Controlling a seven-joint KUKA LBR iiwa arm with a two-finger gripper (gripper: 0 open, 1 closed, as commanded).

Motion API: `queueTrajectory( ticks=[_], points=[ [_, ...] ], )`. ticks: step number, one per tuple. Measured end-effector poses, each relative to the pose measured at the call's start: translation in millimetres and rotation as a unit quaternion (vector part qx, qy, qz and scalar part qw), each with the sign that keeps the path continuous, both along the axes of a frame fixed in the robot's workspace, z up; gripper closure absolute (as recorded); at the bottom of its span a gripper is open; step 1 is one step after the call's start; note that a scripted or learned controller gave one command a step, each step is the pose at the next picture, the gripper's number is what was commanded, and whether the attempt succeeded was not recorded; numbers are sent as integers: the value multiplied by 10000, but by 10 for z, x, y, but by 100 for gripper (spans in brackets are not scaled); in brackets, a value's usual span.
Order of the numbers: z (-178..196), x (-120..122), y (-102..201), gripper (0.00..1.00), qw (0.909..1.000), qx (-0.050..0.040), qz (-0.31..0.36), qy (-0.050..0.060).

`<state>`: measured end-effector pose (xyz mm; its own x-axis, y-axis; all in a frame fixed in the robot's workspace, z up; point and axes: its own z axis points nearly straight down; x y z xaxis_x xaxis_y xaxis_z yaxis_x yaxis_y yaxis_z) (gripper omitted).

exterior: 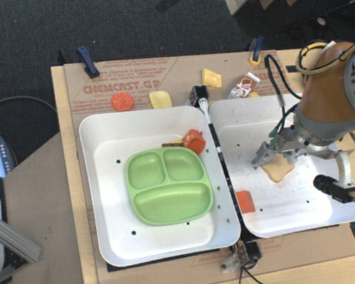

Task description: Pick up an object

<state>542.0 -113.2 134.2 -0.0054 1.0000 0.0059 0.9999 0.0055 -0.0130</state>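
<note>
In the right bin [311,215], a tan flat piece shaped like toast [279,171] lies near the middle. My gripper [276,155] hangs right over its upper edge, open, with one grey finger [259,158] reaching left of the piece. Nothing is between the fingers. An orange-red block [244,202] rests at the right bin's left wall. The left bin [105,177] holds a green divided plate [168,185]. Beside the plate's upper right corner sits a red-orange item [194,142] with a brown stick [173,145].
On the cardboard behind the bins lie a red disc [122,101], a pale yellow piece [160,99], a yellow wedge [211,77] and a red-and-white packet [245,87]. Blue clamps [87,61] grip the board's far edge. The arm's orange band [326,91] looms over the right bin's right side.
</note>
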Motion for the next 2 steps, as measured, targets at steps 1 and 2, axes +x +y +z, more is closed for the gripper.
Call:
queueTrajectory(
  ticks=[1, 2],
  points=[
    [-530, -61, -592, 0, 10000, -28, -51, -27],
    [-390, -32, -560, 100, 10000, -32, -32, -72]
  ],
)
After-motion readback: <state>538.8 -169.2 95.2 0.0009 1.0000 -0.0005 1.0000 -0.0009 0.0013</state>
